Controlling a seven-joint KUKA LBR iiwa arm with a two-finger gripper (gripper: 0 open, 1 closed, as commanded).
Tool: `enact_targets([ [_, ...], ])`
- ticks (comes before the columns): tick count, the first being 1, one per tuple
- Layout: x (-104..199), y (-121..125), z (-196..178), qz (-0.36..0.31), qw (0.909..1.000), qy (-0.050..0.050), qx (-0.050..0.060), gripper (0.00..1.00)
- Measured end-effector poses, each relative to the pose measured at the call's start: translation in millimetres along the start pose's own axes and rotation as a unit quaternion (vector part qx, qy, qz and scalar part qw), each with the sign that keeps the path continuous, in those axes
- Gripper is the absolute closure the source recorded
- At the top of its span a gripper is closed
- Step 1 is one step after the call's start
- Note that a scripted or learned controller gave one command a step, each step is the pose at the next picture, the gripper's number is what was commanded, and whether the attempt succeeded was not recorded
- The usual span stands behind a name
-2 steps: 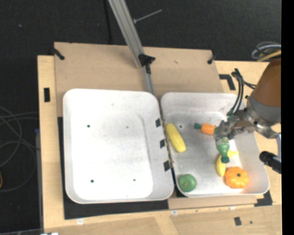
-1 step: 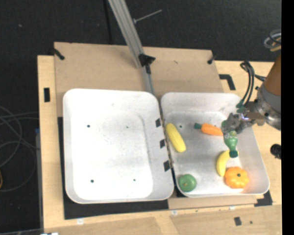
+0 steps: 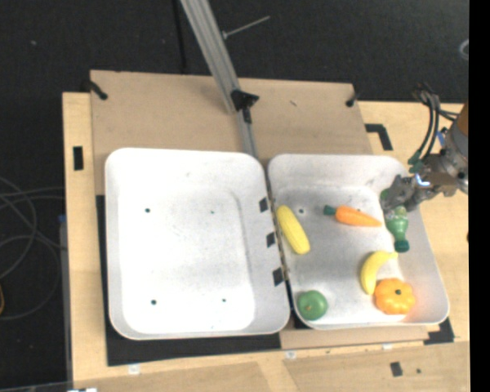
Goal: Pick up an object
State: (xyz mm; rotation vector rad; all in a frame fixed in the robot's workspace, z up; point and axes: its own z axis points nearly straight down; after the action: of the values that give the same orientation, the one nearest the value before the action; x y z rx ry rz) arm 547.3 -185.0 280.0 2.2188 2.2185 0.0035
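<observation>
Gripper (image 3: 400, 196) above green bottle (image 3: 400, 229); no legible writing

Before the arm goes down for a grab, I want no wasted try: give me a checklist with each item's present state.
1. Objects in the right bin: ok.
2. Pincer over that bin's right side: ok.
3. Small green object just below the pincer: ok, nearest target.
4. Carrot apart from it: ok.
5. Banana touching the orange pumpkin: not ok for a clean grab.
6. Pincer holding anything: cannot tell.
</observation>
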Motion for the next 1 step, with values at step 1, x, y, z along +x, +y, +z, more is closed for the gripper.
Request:
enact_targets([
  [1, 52.7, 11.1, 8.8, -0.002, 1.0000, 0.001, 0.002, 1.00],
])
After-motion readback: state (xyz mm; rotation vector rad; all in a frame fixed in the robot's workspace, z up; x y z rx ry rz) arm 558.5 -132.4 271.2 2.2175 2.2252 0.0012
